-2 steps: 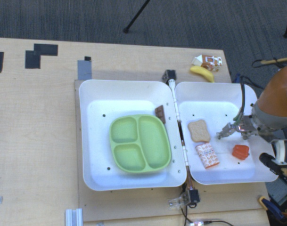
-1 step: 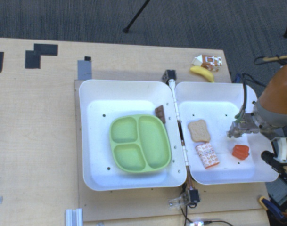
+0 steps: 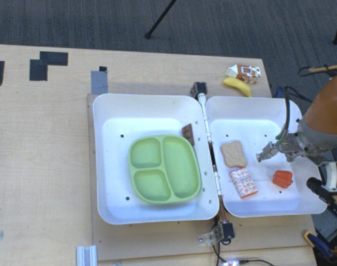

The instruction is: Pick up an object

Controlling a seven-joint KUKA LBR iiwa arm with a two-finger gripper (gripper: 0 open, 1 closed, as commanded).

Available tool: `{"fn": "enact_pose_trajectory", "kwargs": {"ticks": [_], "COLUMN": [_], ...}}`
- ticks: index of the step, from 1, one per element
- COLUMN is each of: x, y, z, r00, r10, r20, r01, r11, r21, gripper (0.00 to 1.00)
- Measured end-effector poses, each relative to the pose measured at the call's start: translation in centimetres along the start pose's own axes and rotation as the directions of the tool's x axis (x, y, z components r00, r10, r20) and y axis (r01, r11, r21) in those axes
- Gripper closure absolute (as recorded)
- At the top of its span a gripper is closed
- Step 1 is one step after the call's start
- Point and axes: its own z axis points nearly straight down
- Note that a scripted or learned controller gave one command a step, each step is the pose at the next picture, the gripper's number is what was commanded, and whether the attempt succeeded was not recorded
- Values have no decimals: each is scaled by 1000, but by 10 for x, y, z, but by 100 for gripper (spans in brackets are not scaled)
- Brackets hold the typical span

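The right bin (image 3: 268, 115) holds a tan slice of bread (image 3: 233, 154), a red and white packet (image 3: 243, 182) just in front of it, and a small red object (image 3: 283, 178) towards the right. My gripper (image 3: 274, 150) hangs over the right bin, to the right of the bread and above and a little left of the red object. Nothing shows in it. In the left bin (image 3: 110, 165) lies a green divided plate (image 3: 164, 169), with a small brown piece (image 3: 187, 131) by its far right corner.
A banana (image 3: 237, 86) and a small carton (image 3: 247, 71) lie on the bench behind the right bin. The grey and orange arm (image 3: 326, 118) comes in over the right bin's right edge. Cables and clips sit at the front between the bins.
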Motion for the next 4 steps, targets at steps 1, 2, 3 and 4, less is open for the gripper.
{"fn": "enact_pose_trajectory", "kwargs": {"ticks": [1, 2, 3, 4], "x": [37, 37, 37, 37], "y": [-57, -54, -54, -53], "z": [10, -1, -1, -12], "r00": [1000, 1000, 1000, 1000], "r10": [4, 2, 2, 0], "r20": [-1, 0, 0, 0], "r01": [-4, -2, -2, 0], "r11": [1000, 1000, 1000, 1000], "r21": [3, -3, -2, -6], "gripper": [0, 100, 0, 100]}}
